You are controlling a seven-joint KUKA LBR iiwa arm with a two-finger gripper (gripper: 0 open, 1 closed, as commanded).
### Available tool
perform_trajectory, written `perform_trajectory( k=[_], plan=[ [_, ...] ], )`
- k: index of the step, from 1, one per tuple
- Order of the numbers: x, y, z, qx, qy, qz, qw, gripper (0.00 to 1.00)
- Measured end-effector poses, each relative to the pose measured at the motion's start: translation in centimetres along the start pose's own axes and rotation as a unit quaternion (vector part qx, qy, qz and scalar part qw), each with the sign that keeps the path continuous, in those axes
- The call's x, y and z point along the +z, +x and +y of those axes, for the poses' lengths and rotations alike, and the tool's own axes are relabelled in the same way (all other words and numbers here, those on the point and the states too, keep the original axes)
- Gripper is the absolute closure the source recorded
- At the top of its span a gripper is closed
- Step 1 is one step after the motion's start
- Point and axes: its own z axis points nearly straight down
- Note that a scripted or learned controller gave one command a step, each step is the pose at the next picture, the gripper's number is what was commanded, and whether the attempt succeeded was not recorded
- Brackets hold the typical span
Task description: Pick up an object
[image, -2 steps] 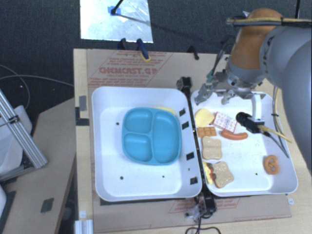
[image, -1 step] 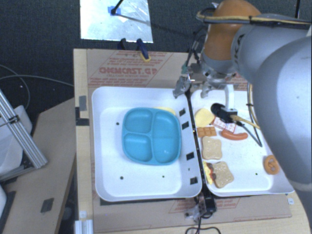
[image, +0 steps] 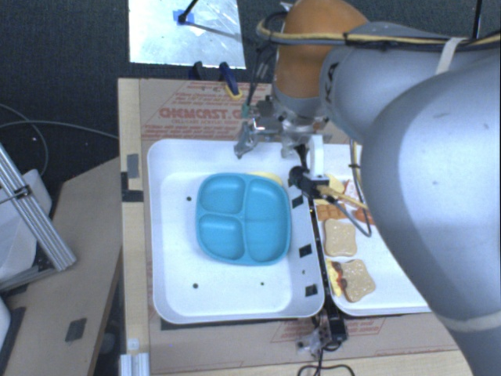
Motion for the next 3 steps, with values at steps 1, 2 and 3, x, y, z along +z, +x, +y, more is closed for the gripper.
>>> perform_trajectory(
  k=[1,2,3],
  plan=[
    [0.0,-1.9,-0.5,0.006,0.001,-0.003,1.0,0.0],
    [7.3,6.4,-2.9,0.001,0.001,0.0,1.0,0.0],
    [5.3,7.8,-10.7,0.003,0.003,-0.002,1.0,0.0]
  ],
)
